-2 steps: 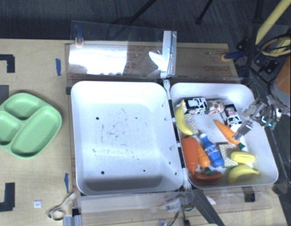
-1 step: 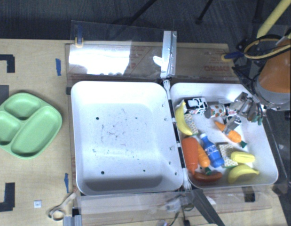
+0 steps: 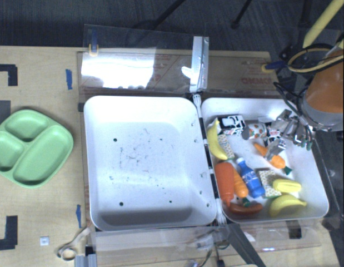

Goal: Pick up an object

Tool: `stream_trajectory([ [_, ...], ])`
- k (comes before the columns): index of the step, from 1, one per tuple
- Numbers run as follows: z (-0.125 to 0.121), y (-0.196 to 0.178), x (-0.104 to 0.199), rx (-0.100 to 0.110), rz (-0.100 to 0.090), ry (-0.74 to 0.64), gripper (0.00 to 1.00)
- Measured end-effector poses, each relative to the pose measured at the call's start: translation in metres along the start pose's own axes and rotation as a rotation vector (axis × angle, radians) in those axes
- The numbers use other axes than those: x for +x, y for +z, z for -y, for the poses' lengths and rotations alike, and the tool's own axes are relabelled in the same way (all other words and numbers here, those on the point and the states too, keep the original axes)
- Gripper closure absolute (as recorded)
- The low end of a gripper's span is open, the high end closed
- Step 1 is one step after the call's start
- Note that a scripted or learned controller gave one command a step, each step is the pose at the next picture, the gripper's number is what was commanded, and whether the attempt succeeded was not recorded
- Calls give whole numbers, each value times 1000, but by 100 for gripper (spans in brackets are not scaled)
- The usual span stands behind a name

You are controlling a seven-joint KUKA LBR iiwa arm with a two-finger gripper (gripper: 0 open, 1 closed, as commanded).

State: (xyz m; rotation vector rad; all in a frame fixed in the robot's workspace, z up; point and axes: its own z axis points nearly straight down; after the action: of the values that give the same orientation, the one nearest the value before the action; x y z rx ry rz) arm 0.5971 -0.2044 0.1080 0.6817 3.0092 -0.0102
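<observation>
Nearest the camera, down at the bottom edge, a small beige loop of cord or tape (image 3: 71, 248) is lying on the wooden bench (image 3: 38, 216), just off the front left corner of the left shallow white plastic bin (image 3: 105, 204). That bin's floor is showing a few dark scuffs and dots.

Moving over to the right shallow white plastic bin (image 3: 322, 196), that's where all the pickable stuff is sitting. At its front there's a yellow plastic banana (image 3: 287, 203) lying beside a dark red rounded toy (image 3: 245, 207), with a yellow lemon-like piece (image 3: 287, 186) just behind it. A big orange plastic carrot (image 3: 225, 181) is running along the left wall, and a small blue-and-white bottle (image 3: 250, 178) is leaning right next to it. Another yellow banana (image 3: 215, 142) is curving along the left wall further back, near a black-and-white patterned block (image 3: 232, 123).

The metal two-finger gripper (image 3: 276, 143) is hanging low over the back right part of this bin, right above a small orange carrot-shaped toy (image 3: 277, 161) and a second little orange piece (image 3: 261, 148). Honestly can't tell how far apart it's standing, or whether it's got hold of anything, too much clutter there.

Off to the far left, a pale green divided plastic plate (image 3: 31, 147) is resting on the bench, well apart from both bins. At the back, a clear plastic sheet (image 3: 138, 60) is standing behind the left bin.
</observation>
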Motion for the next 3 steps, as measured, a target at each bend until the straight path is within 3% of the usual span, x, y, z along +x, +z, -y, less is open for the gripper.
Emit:
stream_trajectory([
  [1,5,0,-5,1,0,-161,0],
  [2,-2,1,-17,-5,-22,-361,0],
  [3,-32,21,-27,-13,-44,-631,0],
])
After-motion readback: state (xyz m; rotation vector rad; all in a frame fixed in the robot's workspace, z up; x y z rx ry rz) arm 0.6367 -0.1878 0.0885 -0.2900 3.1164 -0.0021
